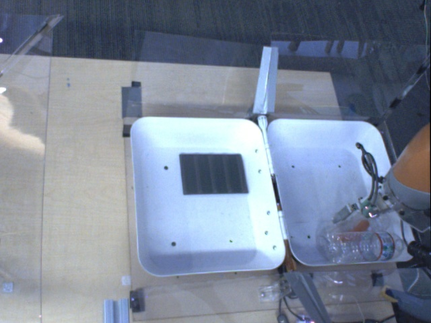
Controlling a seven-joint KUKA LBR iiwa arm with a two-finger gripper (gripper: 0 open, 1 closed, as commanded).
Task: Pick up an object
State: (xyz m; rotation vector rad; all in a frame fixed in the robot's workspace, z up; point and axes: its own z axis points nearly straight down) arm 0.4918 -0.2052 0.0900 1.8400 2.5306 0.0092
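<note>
Lying unreadably labelled, clear bottle point(355, 245) near claw point(355, 210)

Pale wooden bench point(74, 200), dark ribbed carpet point(202, 12) beyond, glare at left

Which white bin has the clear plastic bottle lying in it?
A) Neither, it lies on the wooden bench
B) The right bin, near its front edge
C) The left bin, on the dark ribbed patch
B: the clear plastic bottle lies on its side near the front edge of the right bin, just below the gripper; the left bin holds just the dark ribbed patch.
</note>
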